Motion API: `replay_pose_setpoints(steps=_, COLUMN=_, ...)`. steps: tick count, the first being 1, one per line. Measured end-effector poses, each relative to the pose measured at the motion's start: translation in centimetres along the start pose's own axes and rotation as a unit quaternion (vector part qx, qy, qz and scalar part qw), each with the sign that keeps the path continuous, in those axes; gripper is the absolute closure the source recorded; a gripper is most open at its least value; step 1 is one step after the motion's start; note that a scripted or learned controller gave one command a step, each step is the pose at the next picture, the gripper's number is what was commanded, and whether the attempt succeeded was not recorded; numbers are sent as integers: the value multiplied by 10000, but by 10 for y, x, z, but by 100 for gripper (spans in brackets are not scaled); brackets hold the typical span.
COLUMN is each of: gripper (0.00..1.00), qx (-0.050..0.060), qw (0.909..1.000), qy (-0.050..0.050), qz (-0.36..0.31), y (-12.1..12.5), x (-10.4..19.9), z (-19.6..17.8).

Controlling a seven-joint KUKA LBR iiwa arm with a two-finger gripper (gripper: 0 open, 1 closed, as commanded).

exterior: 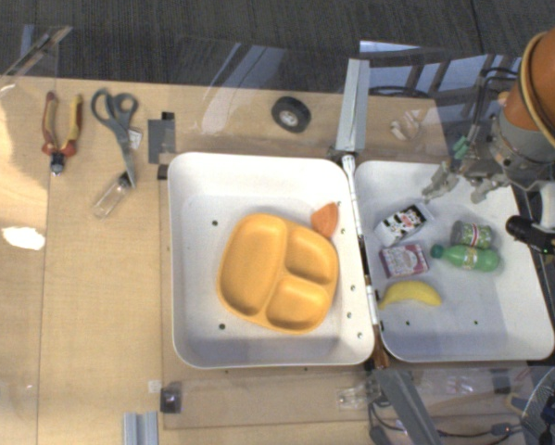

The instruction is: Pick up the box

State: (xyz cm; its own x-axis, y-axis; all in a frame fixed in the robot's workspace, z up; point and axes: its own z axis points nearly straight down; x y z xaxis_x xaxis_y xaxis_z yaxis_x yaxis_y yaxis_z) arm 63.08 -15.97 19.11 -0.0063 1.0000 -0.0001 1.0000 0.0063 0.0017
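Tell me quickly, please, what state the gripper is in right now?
Gripper: open, jaws spread with nothing between them, above the far end of the right bin, apart from the box.

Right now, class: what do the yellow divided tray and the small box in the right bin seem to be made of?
Yellow divided tray: probably moulded plastic, smooth with a soft sheen, rounded compartments in one piece.
Small box: likely printed cardboard, with flat faces, crisp edges and black-and-white graphics; too small to be sure.

Pincer (462, 185) open above right bin (536, 341), box (403, 221) beneath, untouched
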Motion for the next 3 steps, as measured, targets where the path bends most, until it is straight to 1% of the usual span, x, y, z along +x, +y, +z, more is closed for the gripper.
replay_pose_setpoints(steps=1, gripper=0, qx=-71, qw=9999, qy=-15, qz=-110, y=-51, x=25, z=83)
replay_pose_setpoints(steps=2, gripper=0, qx=-126, qw=9994, qy=-20, qz=325, y=-66, x=74, z=97)
replay_pose_setpoints(steps=3, gripper=100, qx=-153, qw=9993, qy=-53, qz=344, y=-65, x=70, z=84)
